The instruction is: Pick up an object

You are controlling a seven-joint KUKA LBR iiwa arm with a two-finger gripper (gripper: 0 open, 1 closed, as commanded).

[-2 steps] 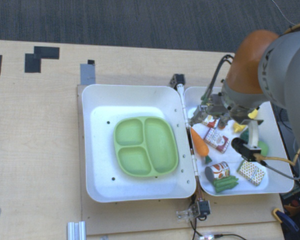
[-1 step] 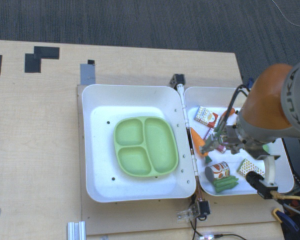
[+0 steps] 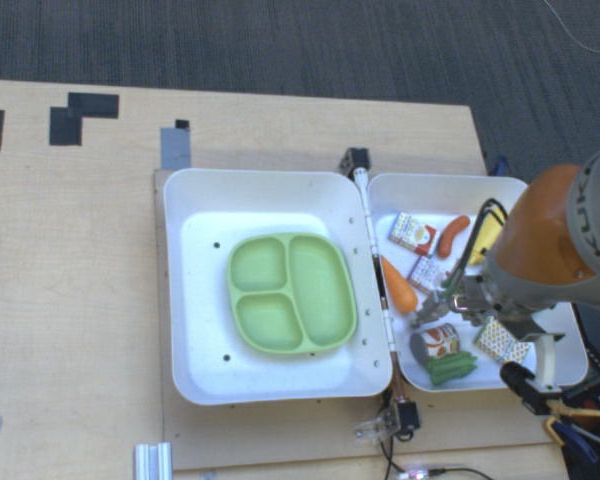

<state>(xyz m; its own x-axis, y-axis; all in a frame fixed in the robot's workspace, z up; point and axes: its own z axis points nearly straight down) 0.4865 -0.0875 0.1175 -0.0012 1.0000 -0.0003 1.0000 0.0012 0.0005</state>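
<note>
The right bin (image 3: 570, 363) holds several small objects. An orange carrot (image 3: 400, 289) lies by its left wall, with a small red and white box (image 3: 411, 231) and a red sausage (image 3: 452, 234) behind it. A yellow banana (image 3: 491, 228) pokes out beside the arm. Toward the front lie a grey can with a red label (image 3: 437, 342), a green vegetable (image 3: 450, 369) and a checkered packet (image 3: 502, 342). My gripper (image 3: 446, 304) hangs low in the bin, just right of the carrot and just behind the can. I see nothing held in it.
The left bin (image 3: 195, 298) carries a green three-compartment plate (image 3: 291, 293). The orange-banded arm (image 3: 545, 238) covers the right bin's right half. A divider rail (image 3: 372, 258) separates the bins. Cables (image 3: 570, 423) lie at the front right.
</note>
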